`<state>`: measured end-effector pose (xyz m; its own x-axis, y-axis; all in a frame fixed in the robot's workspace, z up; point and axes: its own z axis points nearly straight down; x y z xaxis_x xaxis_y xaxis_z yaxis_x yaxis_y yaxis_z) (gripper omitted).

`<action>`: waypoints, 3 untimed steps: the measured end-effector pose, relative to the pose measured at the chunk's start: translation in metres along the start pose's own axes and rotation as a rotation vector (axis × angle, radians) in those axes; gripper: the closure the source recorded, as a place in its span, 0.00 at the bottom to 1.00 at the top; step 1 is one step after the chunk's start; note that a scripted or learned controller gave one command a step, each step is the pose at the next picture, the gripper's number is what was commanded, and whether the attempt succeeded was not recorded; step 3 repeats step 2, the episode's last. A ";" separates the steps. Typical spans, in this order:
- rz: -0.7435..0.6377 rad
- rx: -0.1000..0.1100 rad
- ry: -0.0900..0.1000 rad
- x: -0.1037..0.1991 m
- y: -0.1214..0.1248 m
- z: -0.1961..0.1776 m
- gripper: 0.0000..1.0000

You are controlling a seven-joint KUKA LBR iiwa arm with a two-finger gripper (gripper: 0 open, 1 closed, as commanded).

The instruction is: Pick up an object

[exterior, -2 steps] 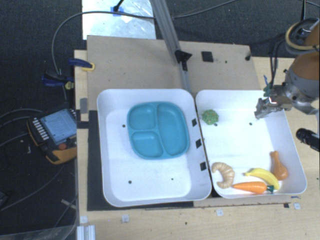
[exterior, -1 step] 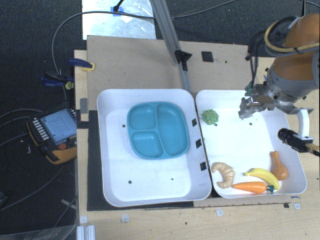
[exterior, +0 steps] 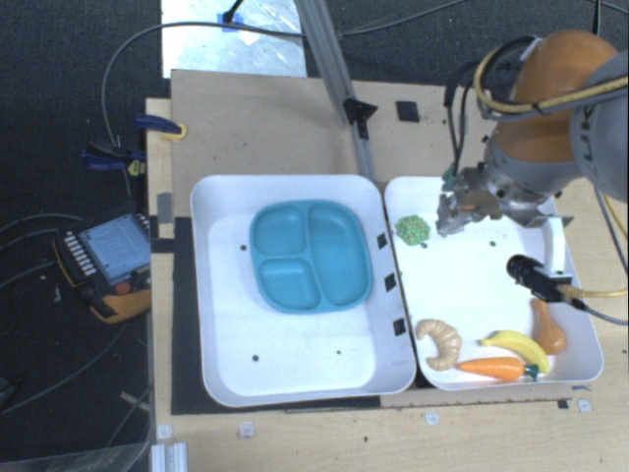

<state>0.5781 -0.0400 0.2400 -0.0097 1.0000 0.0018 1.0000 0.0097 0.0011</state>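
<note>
In the right bin (exterior: 472,283), a small green knobbly ball (exterior: 413,230) lies near the far left corner. My gripper (exterior: 449,218) hangs just to its right, close above the bin floor, and nothing shows between its fingers. Along the bin's near edge lie a tan croissant (exterior: 439,341), an orange carrot (exterior: 492,368), a yellow banana (exterior: 514,344) and a brown pear-shaped piece (exterior: 549,327).
The left bin (exterior: 226,362) holds a blue divided plate (exterior: 311,256). A black cylinder (exterior: 533,275) on the arm's cabling sticks out over the right bin. A grey pole (exterior: 329,47) slants across the back of the bench. Clamps and a handset lie off the bench at left.
</note>
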 end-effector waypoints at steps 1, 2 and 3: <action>-0.002 0.001 0.001 0.062 -0.009 0.009 1.00; -0.002 0.000 0.001 0.119 -0.014 0.002 1.00; -0.002 0.000 0.001 0.119 -0.014 0.002 1.00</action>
